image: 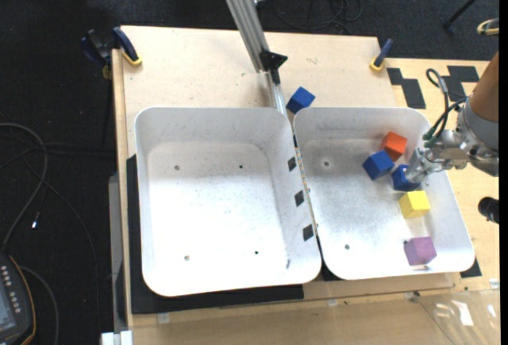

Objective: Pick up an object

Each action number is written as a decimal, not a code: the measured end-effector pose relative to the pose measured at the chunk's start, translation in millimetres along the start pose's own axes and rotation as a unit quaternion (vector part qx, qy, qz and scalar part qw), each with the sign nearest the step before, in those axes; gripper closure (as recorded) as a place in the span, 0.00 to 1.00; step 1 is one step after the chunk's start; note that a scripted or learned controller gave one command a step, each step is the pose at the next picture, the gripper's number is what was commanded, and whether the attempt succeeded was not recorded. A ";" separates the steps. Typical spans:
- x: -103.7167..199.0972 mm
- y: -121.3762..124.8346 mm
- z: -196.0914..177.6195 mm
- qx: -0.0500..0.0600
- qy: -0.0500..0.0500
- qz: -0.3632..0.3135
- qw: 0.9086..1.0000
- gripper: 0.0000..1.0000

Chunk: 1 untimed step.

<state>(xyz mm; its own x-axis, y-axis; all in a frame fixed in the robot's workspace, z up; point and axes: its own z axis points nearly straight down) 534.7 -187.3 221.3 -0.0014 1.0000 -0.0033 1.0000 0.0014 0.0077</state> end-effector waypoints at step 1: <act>0.6 -0.7 4.9 0.003 0.001 0.000 1.000 0.00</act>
<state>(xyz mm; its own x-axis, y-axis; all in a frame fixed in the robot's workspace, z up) 534.1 -186.7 216.4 -0.0006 1.0000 -0.0011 1.0000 0.0006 0.0013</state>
